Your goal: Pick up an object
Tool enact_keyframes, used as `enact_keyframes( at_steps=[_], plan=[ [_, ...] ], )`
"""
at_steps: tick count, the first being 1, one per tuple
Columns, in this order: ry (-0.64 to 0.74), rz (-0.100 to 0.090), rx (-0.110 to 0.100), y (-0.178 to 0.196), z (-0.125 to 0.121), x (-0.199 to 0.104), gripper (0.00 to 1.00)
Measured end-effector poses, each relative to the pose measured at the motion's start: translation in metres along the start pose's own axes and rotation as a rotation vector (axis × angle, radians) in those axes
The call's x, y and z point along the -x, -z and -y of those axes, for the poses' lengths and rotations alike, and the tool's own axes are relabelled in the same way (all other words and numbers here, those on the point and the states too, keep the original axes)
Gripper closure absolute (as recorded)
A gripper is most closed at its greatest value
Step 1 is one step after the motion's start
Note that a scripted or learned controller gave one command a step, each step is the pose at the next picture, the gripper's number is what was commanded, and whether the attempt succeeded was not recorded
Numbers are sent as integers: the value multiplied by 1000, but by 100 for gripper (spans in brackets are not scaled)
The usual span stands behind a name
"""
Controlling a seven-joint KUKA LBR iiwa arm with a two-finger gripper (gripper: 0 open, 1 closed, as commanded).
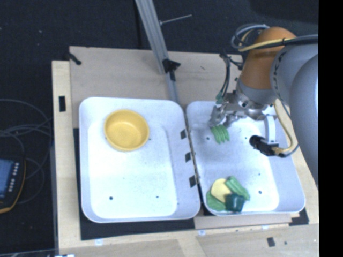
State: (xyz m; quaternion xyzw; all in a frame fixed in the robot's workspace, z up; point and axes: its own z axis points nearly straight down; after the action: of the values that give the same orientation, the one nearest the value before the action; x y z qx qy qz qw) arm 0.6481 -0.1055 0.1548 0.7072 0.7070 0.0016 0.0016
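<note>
Bins point(177, 143) side by side on the counter point(107, 68): pincer point(218, 118) grips a green piece point(220, 134) (right bin); yellow bowl point(127, 130) well left, small toys point(228, 195) below it.

Bench contents, counted as seen from above:

- White bins: two, the left bin point(96, 191) and the right bin point(284, 181), side by side
- Yellow bowl point(126, 129): one, in the left bin
- Green ridged piece point(220, 133): one, in the right bin
- Clustered items at the right bin's near edge: a yellow piece point(219, 188), a light green piece point(236, 187) and a dark green piece point(233, 202), touching; three could be told apart, the exact count was unclear
- Robot arm point(262, 63): one
</note>
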Motion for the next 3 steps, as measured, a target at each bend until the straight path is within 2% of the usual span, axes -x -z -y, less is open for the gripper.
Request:
enact_keyframes(
  at_steps=[1, 3],
  plan=[
    [0, 0, 1, 49, -1, 1, 100],
    [4, -1, -3, 79, 50, -89, 100]
  ],
)
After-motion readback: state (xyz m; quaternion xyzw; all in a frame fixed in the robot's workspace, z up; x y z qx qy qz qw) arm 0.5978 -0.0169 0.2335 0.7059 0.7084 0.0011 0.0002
